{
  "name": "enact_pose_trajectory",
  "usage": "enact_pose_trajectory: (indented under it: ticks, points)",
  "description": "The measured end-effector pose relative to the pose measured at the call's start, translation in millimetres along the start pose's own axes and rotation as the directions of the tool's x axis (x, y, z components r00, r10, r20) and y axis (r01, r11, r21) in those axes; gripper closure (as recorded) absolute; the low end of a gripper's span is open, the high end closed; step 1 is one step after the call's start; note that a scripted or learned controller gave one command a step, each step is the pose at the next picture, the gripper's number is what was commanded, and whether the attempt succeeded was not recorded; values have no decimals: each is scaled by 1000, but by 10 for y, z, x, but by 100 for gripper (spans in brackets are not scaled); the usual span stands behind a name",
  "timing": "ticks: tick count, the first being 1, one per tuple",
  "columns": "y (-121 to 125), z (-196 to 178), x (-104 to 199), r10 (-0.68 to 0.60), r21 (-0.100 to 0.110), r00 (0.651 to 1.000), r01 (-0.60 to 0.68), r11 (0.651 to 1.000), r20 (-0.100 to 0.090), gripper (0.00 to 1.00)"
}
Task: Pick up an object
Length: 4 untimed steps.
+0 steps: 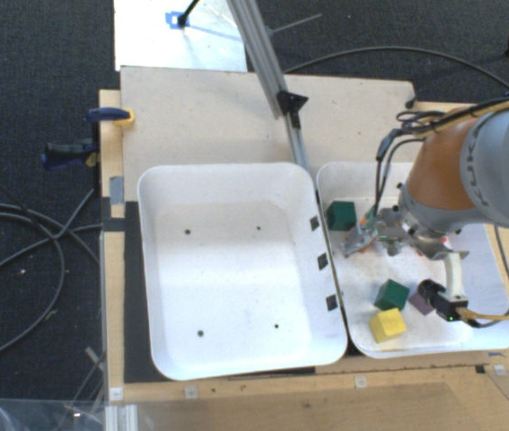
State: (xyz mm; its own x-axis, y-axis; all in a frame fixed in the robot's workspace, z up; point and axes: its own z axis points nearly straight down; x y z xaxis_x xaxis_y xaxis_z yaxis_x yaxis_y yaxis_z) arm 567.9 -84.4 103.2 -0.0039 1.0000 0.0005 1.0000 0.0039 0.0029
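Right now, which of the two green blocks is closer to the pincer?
The green block by the right bin's far left side, just beside the pincer. The other green block lies nearer the camera, next to the yellow block.

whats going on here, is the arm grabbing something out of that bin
A grey arm with an orange band reaches in from the right over the right bin, its tool low near that bin's left side. A dark green block lies just beside the tool, but nothing can be seen held in it. Nearer the front lie another green block, a yellow block and a small purple piece. The left bin sits alongside.
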Motion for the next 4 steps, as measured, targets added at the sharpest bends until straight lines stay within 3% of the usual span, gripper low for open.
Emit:
enact_pose_trajectory:
  ticks: [1,2,3,4]
  points:
    - [591,125,-29,-2,-3,1000,2,1000,1,0]
    - [342,132,15,2,4,1000,-2,1000,1,0]
    - [360,20,11,-1,1,1000,1,1000,2,100]
    - [148,-914,646,-7,-3,1000,7,1000,-1,100]
